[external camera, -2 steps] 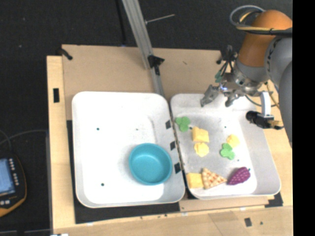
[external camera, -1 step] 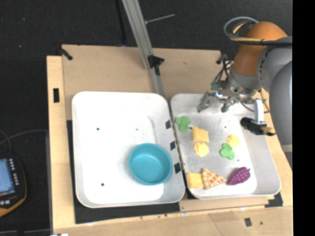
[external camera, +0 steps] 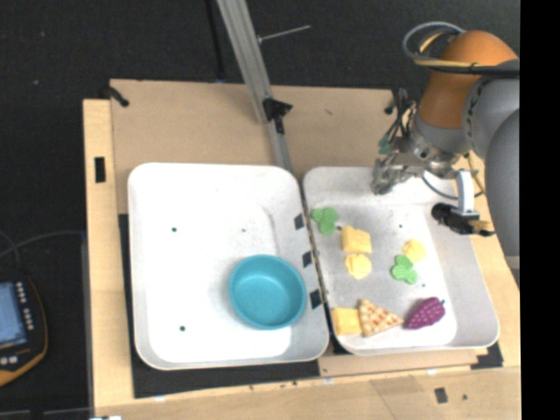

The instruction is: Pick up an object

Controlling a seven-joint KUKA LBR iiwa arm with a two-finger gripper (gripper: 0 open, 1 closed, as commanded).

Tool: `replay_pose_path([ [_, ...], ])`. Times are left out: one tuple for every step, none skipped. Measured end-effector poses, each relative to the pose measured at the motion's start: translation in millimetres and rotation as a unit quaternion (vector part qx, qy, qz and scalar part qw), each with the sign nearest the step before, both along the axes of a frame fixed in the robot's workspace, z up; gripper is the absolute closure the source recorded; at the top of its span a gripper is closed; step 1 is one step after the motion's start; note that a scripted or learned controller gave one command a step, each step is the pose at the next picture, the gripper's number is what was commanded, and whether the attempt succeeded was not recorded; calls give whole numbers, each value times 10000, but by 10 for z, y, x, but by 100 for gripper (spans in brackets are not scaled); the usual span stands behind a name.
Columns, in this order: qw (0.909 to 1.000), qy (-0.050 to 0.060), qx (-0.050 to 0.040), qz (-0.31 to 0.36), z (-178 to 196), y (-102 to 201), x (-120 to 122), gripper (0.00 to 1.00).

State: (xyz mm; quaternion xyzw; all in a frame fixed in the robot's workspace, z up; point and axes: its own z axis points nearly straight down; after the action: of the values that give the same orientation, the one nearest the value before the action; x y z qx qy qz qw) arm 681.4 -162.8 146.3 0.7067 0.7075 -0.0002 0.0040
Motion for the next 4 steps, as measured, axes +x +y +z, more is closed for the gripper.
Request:
replay_pose_path([
  [10000, -10, 27, 8, 519, 66, -45, 100],
  [10000, -11, 20, -3, 1031, -30, -66, 100],
  [10000, -1, 26, 8, 1318, -37, -55, 100],
  [10000, 27, 28, 16, 1223, 344, -247, 100],
])
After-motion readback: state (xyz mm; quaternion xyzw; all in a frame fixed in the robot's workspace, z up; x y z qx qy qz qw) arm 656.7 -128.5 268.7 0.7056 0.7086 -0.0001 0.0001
